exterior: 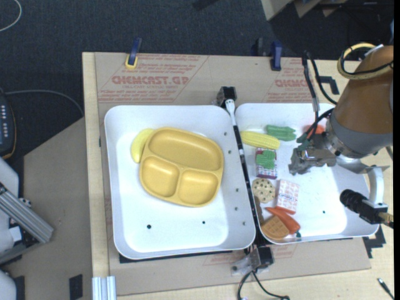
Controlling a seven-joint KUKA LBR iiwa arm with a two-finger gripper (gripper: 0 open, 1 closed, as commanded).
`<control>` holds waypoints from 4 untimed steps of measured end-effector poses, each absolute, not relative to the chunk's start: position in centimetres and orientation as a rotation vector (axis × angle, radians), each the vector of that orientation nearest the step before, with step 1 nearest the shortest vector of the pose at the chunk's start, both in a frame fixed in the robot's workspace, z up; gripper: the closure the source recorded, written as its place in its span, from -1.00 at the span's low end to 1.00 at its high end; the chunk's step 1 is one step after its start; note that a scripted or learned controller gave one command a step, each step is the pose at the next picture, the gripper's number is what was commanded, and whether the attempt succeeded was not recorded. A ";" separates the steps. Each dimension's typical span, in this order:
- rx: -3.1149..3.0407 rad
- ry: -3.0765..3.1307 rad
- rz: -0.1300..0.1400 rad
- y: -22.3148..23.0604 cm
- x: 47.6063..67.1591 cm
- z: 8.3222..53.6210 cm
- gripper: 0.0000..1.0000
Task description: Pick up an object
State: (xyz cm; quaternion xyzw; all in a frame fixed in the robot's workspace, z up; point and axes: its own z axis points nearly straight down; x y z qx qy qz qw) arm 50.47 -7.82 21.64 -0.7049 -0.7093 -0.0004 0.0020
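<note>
- Looking at the gripper [304,159] from above: it's dark, small and partly under the wrist, so I cannot tell its state or whether it has hold of anything.
- Arm [365,99] is cut off at the right edge; the orange band and grey wrist cover the right bin's [331,220] upper right corner.
- Something orange [314,130] peeks out beside the wrist; can't identify it.
- Yellow piece [139,144] in the left bin [125,186] is mostly tucked behind the yellow divided tray [181,165]; shape unclear.
- Candidate objects sit along the right bin's left side: corn cob [259,140], green vegetable [279,131], small green-and-red box [266,163], cookie [264,190], pink-and-white packet [287,194], and a red pepper [282,214] touching a tan round item [275,229] at the near corner.
- Both bins rest on a brown board [187,74] printed with red lettering, clamped at the far edge; dark carpet around it.
- Arm reaches in from the right, wrist angled down, gripper over bare bin floor just right of the box and packet, apart from both.
</note>
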 end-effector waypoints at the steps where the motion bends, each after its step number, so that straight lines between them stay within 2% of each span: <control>1: -2.210 -2.226 -0.001 -1.5 50.8 21.3 1.00; 2: -2.215 -2.230 -0.005 4.0 52.2 22.6 1.00; 3: -2.216 -2.222 0.003 6.2 50.5 22.5 1.00; 4: -2.221 -2.224 -0.001 7.0 52.1 21.9 1.00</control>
